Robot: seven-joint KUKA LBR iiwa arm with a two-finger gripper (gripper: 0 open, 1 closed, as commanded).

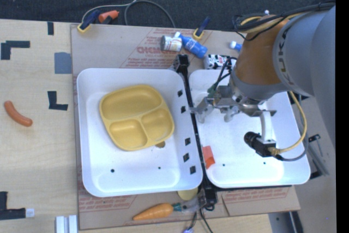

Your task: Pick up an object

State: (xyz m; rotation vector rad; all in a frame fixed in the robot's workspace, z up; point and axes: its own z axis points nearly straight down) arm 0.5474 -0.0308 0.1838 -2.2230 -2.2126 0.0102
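Bench (32, 79) of pale wood carries two shallow white bins side by side on a cardboard sheet (136, 52). One grey arm (305, 52) with an orange band reaches over the right bin (272, 172), its gripper (217, 108) low above that bin's left part; whether its fingers are open or shut cannot be told. The left bin (98, 177) holds one yellow plate (136, 116) with three compartments. Outside the bins lie one carrot (152, 211) near the front edge, one sausage (18, 114) at far left, and one blue-and-white bottle (184, 43) behind the bins. One small orange tag (208, 156) sits at the right bin's left wall.
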